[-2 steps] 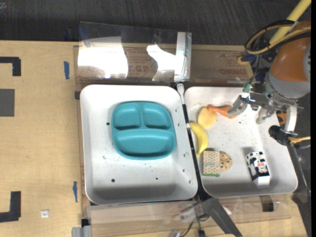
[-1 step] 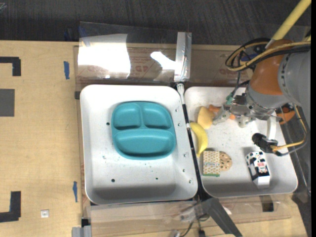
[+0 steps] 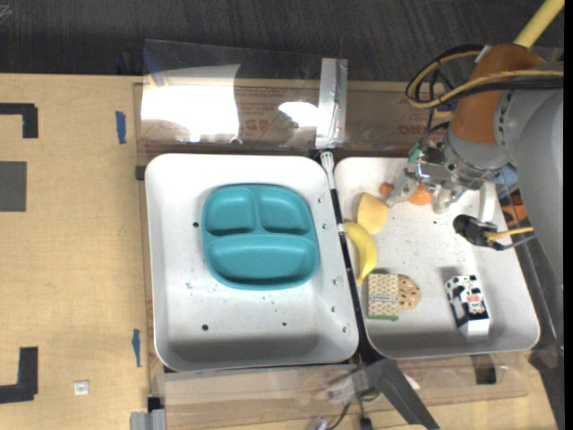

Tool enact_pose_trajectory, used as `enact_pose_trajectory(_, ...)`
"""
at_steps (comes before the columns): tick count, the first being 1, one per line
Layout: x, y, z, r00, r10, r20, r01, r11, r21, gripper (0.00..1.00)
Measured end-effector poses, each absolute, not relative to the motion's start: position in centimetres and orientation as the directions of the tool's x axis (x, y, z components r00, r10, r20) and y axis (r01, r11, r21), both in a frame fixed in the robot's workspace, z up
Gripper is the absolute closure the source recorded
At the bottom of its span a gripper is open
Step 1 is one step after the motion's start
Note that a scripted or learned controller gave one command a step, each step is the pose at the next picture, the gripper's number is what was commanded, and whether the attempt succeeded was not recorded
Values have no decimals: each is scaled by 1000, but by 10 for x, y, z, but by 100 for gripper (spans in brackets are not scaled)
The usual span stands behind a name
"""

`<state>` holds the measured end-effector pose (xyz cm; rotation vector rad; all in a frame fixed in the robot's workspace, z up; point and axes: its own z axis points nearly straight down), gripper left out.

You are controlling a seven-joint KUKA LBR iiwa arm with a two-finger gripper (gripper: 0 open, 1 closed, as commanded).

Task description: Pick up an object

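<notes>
Camera view showed no readable writing – the arm reached in above the right bin, gripper at an orange object by its far wall; grip state unclear

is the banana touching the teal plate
Apart. The camera view shows the banana in the right bin, the teal plate in the left bin, bin rims between.

light: bright, even | glare: strong on clear sheet behind bins | shadows: soft | focus: slightly soft
</notes>
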<state>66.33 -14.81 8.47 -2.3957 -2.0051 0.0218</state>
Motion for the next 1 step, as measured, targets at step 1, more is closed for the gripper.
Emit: enact_pose_trajectory(1, 664, -147, 85, 138, 990, -3, 990, -138, -17, 0)
